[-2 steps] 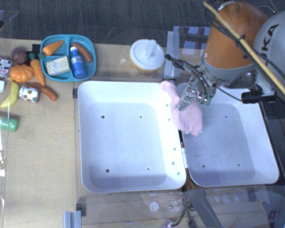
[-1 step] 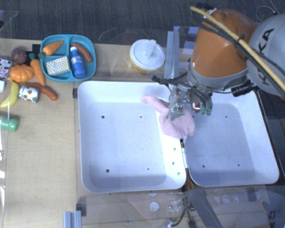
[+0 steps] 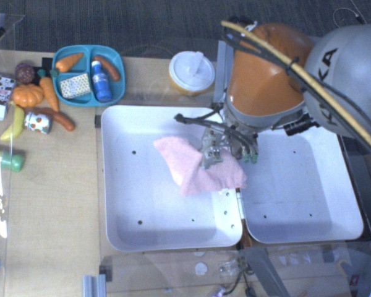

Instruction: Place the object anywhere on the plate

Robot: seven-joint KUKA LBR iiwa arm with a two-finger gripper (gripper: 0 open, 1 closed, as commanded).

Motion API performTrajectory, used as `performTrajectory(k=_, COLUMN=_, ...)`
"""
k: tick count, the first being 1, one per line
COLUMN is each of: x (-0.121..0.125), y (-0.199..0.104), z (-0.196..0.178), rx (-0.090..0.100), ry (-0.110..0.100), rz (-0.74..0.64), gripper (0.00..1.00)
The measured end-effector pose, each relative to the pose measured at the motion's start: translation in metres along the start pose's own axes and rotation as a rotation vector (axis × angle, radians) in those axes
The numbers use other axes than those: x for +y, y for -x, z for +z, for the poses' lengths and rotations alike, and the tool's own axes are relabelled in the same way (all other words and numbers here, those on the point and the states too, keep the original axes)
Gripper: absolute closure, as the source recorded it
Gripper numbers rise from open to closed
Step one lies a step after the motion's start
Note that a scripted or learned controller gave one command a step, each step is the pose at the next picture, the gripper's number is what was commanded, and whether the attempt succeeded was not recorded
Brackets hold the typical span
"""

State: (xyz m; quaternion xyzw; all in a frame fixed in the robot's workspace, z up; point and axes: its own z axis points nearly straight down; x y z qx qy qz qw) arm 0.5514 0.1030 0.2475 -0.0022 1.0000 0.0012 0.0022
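While my arm (image 3: 266,73) reaches over the left bin (image 3: 127,184), the pink cloth (image 3: 191,163) lies against its right edge; my pincer (image 3: 211,156) rests there, grip unclear. I should pinch one fold firmly.

Left bin (image 3: 130,228) floor open; pink cloth (image 3: 195,163) occupies right side.

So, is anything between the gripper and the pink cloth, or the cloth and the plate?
Nothing at the cloth; the gripper sits right over it. Toward the blue plate, only the bin's rim; toys crowd it.
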Motion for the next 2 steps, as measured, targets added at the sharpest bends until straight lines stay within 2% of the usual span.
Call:
performTrajectory(k=1, x=0.0401, y=-0.0284, z=0.0129, rx=0.001, ry=0.0, rz=0.0, gripper=1.0)
performTrajectory(k=2, x=0.0399, y=-0.0281, z=0.0126, rx=0.0, ry=0.0, rz=0.001, gripper=0.0)
